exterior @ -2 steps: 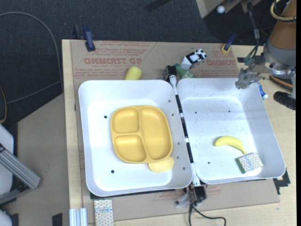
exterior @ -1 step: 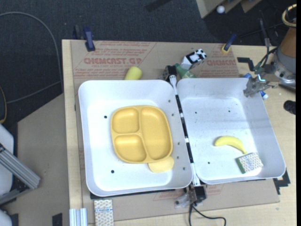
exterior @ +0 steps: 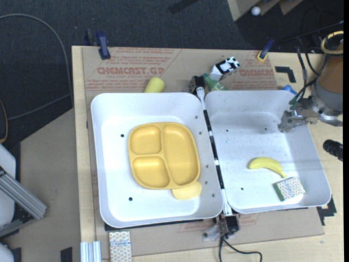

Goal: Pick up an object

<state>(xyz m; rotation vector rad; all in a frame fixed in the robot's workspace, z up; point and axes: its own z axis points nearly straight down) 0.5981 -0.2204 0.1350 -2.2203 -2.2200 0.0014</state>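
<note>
Approach step: claw (exterior: 288,120), state indiscernible, hangs over the right bin (exterior: 319,162); next, descend onto the banana (exterior: 266,166).

Yellow banana (exterior: 266,166) lying flat, right bin, just beside patterned sponge (exterior: 289,189) near front corner.

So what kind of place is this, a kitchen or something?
Probably a robot lab, not a kitchen. A robot arm reaches over two white bins, which sit on a clamped board with cables around. The banana and the yellow tray look like practice toys.
</note>
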